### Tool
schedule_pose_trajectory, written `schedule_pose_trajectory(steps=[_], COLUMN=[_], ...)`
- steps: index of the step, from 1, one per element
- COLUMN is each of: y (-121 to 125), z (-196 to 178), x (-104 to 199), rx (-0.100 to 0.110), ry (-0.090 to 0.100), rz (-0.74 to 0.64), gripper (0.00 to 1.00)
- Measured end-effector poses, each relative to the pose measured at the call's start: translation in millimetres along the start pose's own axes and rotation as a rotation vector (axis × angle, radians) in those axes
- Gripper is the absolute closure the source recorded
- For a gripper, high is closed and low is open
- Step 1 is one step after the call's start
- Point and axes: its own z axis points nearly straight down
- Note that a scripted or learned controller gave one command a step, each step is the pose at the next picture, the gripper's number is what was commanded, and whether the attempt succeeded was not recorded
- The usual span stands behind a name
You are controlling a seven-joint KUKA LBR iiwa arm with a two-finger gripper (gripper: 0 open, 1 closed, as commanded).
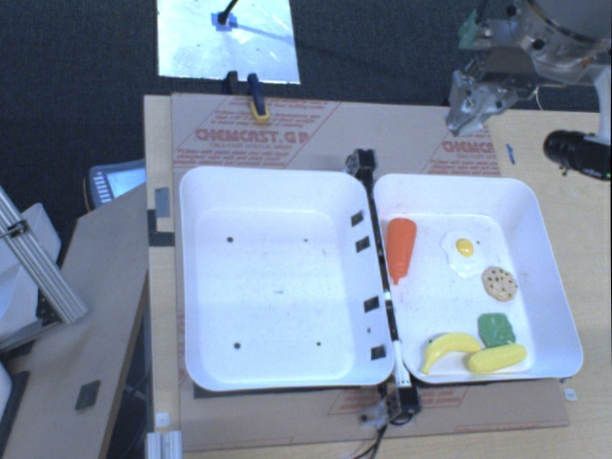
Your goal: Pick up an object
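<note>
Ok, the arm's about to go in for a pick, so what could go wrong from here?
The yellow toy banana, green toy pepper and yellow oblong toy crowd one corner of the right-hand white bin, so the tool may knock neighbours. The flat fried-egg toy and flat round cookie toy offer little to grip.

An orange carrot (400, 247), a white egg (463, 251) with yellow yolk, and a tan, dark-speckled cookie (498, 282) are seen in a white bin (550, 256). A yellow banana (446, 348) and a green piece (495, 327) are shown too.
</note>
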Motion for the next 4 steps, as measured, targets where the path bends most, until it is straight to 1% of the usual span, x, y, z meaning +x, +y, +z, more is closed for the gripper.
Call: schedule_pose_trajectory(steps=[1, 2, 3, 4], y=[-3, -21, -23, -19], z=[-23, -39, -26, -23], x=[29, 20, 26, 27], rx=[-0.007, -0.007, -0.005, -0.005], ry=[0.001, 0.001, 0.000, 0.000], rz=[-0.006, -0.002, -0.004, -0.005], gripper=[1.00, 1.00, 1.00, 1.00])
